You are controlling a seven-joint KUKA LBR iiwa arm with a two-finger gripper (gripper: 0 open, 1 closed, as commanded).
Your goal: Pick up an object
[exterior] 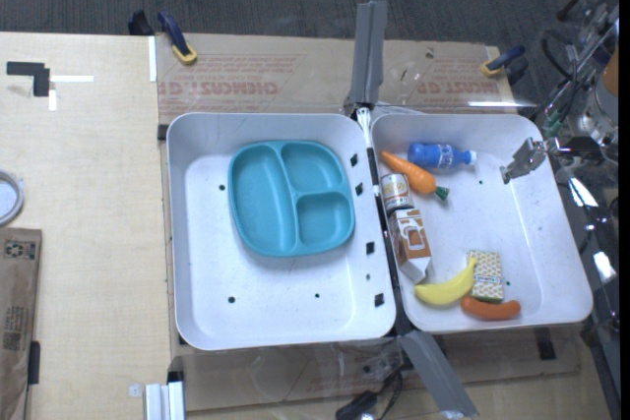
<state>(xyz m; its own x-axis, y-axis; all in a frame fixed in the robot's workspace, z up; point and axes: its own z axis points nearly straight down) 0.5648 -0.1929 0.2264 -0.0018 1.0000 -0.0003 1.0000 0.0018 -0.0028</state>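
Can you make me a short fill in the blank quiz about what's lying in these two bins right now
1. The teal divided plate lies in the ____ bin.
2. The blue bottle lies right behind the ____.
3. The yellow banana lies in the right bin, touching the ____ carton.
4. The plate has ____ compartments.

Missing words: left; carrot; brown and white; three

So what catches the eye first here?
The turquoise divided plate lying in the left bin stands out most. In the right bin there is a bright cluster: a carrot beside a blue bottle near the top, a banana near the bottom. The end effector hovers at the right bin's upper right.
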